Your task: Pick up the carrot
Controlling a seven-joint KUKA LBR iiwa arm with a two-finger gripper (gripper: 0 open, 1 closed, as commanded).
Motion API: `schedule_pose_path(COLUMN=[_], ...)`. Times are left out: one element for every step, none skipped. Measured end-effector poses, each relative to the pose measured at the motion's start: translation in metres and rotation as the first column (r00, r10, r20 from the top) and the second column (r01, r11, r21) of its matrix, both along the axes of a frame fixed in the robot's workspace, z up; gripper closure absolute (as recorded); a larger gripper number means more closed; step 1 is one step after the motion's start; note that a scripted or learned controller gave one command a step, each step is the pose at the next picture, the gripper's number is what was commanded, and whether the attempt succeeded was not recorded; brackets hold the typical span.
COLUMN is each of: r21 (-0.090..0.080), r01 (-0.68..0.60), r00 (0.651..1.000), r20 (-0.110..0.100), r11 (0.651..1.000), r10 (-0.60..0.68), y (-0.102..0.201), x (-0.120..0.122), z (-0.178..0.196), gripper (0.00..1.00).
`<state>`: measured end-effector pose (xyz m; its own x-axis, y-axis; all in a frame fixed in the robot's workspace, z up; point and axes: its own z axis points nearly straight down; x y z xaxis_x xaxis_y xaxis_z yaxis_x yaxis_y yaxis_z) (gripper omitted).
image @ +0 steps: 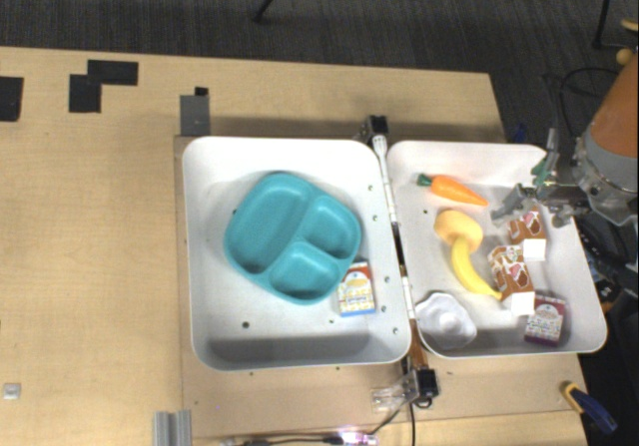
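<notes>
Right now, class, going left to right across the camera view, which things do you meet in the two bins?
Teal divided plastic plate → small white carton → orange carrot → brown-and-white cartons → purple carton → grey two-finger gripper.

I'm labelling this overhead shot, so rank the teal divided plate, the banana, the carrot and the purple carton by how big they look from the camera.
1. Teal divided plate, by far the largest.
2. Banana.
3. Carrot, shorter than the banana.
4. Purple carton, close to the carrot in area, so those two are unsure.
</notes>
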<state>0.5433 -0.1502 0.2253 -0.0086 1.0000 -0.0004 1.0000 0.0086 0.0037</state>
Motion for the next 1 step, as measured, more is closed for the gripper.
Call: schedule_pose_path(r21=[0.002], r01=[-0.070], r00=[0.997], r20=[-0.006], r11=[0.998], r10=[0.070], y=[0.0374], x=[0.0689], z=[-0.0883], gripper=[0.00])
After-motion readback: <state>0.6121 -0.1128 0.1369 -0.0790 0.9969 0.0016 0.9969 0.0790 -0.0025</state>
